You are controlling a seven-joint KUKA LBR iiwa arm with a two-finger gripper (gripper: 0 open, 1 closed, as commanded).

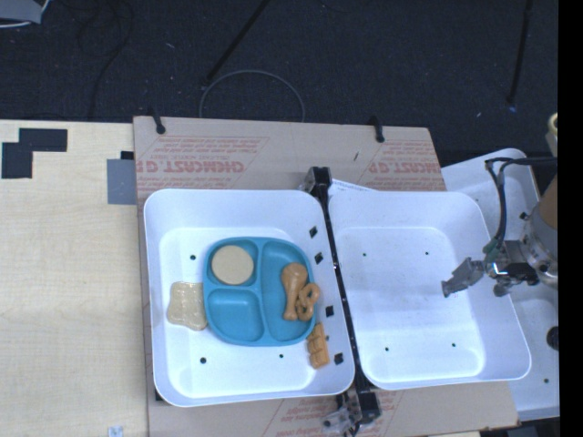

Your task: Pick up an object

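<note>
A blue divided plate point(239, 321) lies in the left bin point(173, 217). A round tan biscuit point(231, 264) rests in its upper left compartment, and a twisted tan pretzel piece point(299, 291) in its right one. A pale bread slice point(187, 305) sits against the plate's left edge. Between the plate and the bin's right wall lies a small tan chunk point(318, 346). My gripper point(478, 283) hangs low over the right side of the right bin point(410, 212), far from all these objects. It is open, with nothing between its fingers.
A black divider point(330, 271) runs between the two bins, which rest on a cardboard sheet point(273, 153). The arm's cable point(499, 198) loops above the gripper at the right edge. Pale wooden bench top point(64, 289) spreads to the left.
</note>
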